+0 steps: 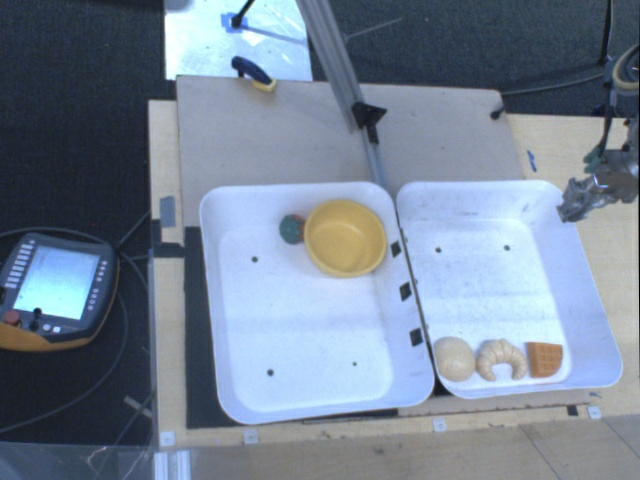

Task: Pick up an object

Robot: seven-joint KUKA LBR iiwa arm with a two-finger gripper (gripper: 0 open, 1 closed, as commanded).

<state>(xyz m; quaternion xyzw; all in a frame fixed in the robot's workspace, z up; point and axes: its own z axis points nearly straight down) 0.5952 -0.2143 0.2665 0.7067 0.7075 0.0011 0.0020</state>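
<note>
Hand at right bin's far corner, arm mostly cropped, finger state unclear, green object half-hidden behind yellow bowl

Yellow bowl in left bin; jaws over right bin's far corner.

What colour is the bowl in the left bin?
Yellow; the bowl shows plainly in the camera view.

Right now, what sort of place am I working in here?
Probably a robotics lab's test bench: two white bins side by side, toy food like a croissant, and a teach pendant on the floor.
</note>
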